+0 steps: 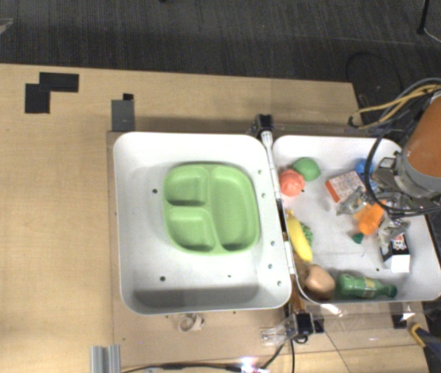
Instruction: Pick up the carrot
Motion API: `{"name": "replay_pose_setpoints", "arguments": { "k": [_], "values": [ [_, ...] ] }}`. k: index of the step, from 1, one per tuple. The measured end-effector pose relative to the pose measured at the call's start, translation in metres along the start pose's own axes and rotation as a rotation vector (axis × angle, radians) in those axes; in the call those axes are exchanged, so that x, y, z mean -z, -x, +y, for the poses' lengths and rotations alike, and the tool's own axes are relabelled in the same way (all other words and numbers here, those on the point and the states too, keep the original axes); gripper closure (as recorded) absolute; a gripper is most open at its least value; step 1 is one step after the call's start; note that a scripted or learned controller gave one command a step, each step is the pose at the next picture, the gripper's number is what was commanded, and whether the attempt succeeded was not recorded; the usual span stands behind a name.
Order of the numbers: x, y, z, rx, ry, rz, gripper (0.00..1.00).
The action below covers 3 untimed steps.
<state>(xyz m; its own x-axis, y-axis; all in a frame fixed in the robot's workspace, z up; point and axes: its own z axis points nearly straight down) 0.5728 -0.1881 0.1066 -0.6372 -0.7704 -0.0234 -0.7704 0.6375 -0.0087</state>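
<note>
Nearest you, along the front wall of the right bin [430,290], a green bottle [366,287] lies on its side, with a brown potato [319,280] just left of it in the corner. Both look as if they simply came to rest against the wall, as loose items do in a shallow tray. A yellow banana [301,239] lies along the divider for much the same reason.

Further in, you find the carrot [369,218] in the middle of the right bin, towards its right side. It is a short, stubby orange piece with a small green tuft [358,238] at its near end. The gripper [381,222] sits right over it, reaching in from the right, and its metal parts crowd the carrot closely. You cannot tell from this angle whether the fingers are spread or closed, nor whether they have the carrot between them. My guess is that it stands there for a grasp.

Beyond lie an orange-red packet [344,185], a pink-red round fruit [291,182] and a green ball [306,167].

In the left bin [138,286] a green sectioned plate [210,207] sits in the middle, well apart from the work.
</note>
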Motion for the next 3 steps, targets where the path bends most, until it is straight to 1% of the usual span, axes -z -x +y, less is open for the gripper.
{"name": "replay_pose_setpoints", "arguments": {
  "k": [1, 2, 3],
  "values": [
    [0.001, 0.000, 0.002, 0.100, 0.002, -0.008, 0.00],
    [0.001, 0.007, -0.001, 0.211, 0.002, -0.012, 0.00],
    [0.017, 0.008, -0.009, 0.215, -0.027, -0.012, 1.00]
  ]
}}
